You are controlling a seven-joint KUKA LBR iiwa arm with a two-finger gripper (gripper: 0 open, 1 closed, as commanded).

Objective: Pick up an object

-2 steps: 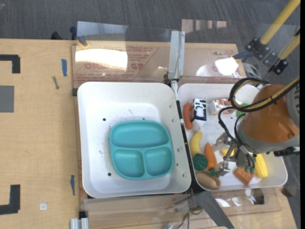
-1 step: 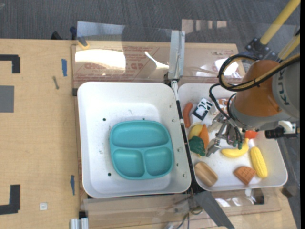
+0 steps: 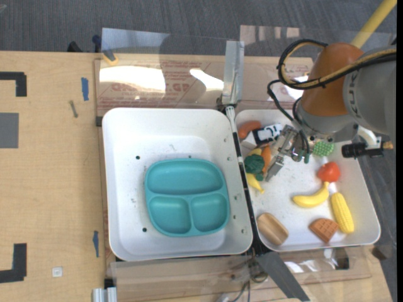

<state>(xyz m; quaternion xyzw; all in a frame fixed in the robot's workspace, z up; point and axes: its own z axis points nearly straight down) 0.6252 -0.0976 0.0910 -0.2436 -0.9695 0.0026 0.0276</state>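
One claw (image 3: 275, 163) over right bin (image 3: 368, 228) (toy food), finger gap unclear, grasp indiscernible.

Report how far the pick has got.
Done: the arm has reached into the right bin, and the gripper is low among the toys at its left end, next to the green toy. In hand: nothing I can see between its fingers. Left: grasp and lift. The banana, corn and bread lie untouched on the floor.
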